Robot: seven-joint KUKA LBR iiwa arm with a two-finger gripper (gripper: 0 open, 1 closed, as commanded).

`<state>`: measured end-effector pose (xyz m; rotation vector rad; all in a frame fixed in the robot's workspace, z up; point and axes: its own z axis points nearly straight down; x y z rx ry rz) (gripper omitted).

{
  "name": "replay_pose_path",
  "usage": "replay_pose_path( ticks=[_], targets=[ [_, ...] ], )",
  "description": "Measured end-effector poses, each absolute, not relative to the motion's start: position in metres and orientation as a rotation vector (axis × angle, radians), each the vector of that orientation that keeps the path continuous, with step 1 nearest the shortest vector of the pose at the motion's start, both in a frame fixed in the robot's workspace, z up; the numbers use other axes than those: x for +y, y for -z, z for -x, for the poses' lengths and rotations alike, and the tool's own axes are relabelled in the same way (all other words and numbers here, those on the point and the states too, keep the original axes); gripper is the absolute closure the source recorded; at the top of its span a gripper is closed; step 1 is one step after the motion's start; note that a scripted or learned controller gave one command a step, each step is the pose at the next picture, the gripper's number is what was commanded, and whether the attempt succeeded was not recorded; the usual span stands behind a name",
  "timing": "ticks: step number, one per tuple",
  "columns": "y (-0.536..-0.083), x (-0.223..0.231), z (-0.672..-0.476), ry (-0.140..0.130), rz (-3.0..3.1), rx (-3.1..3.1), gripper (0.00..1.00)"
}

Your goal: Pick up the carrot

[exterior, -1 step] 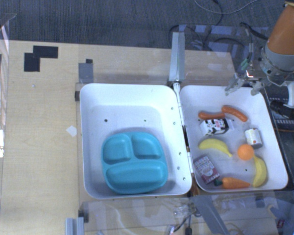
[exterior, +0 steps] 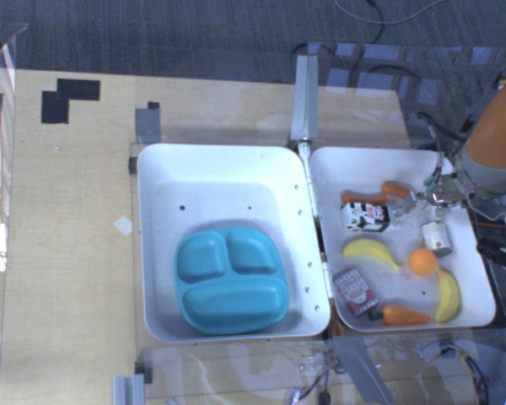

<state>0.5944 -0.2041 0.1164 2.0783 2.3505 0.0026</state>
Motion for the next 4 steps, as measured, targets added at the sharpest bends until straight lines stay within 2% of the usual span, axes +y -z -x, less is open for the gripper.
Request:
replay_pose_path(
  ticks=[1, 2, 3, 4],
  targets=[
    [-0.090, -0.204, -0.548, -0.009, -1.447, 2.772, 0.00],
    [-0.103, -0.204, -0.550, -0.013, -1.442, 2.766, 1.00],
    [-0.213, -0.206, -0.538, 0.000, -0.667, 3.057, 1.00],
    [-0.209, -0.191, -0.547, -0.001, -0.703, 3.051, 1.00]
  ],
)
